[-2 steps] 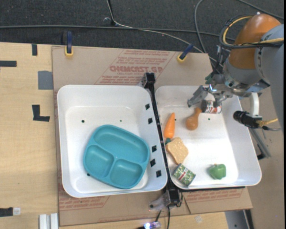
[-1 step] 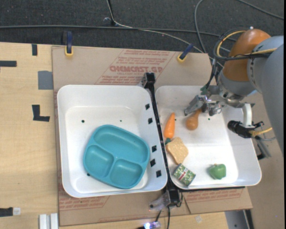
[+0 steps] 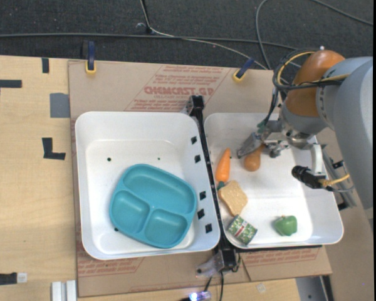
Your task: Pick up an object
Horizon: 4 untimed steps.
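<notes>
Carrot (image 3: 223, 165), bread (image 3: 233, 197), carton (image 3: 242, 229) beside gripper (image 3: 254, 148).

The end effector (image 3: 255, 144) hangs over the right bin (image 3: 313, 231), a small brown object (image 3: 252, 162) at its six o'clock.

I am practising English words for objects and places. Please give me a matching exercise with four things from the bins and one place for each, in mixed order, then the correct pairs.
Things:
1. blue tray
2. carrot
3. green pepper
4. bread slice

Places:
A. right bin, near its front right corner
B. left bin
C. right bin, just in front of the carrot
D. right bin, beside the divider between the bins

Pairs: 1-B, 2-D, 3-A, 4-C
</notes>
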### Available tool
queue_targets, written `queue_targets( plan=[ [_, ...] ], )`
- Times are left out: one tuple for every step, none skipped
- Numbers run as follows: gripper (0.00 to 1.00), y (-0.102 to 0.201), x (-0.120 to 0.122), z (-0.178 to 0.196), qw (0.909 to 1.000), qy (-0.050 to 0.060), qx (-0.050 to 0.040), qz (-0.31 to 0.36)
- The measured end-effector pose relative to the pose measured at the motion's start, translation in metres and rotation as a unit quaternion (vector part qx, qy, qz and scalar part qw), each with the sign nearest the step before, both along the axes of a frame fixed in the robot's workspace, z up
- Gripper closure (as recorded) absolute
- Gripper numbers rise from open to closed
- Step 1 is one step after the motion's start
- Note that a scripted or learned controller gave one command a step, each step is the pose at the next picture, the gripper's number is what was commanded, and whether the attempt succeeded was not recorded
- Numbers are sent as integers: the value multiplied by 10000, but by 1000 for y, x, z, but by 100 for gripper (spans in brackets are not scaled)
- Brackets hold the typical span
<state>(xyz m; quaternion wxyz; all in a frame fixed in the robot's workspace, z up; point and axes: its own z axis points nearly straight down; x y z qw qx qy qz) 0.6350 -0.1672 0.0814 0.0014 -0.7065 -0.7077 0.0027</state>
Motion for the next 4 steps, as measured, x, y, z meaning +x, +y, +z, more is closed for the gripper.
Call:
queue_targets(
  plan=[
    [100, 0, 1, 10, 10000, -17, -7, 7],
    [100, -6, 9, 66, 10000, -33, 8, 0],
    [100, 2, 11, 123, 10000, -35, 10, 6],
    [100, 3, 12, 147, 10000, -20, 13, 1]
  ],
)
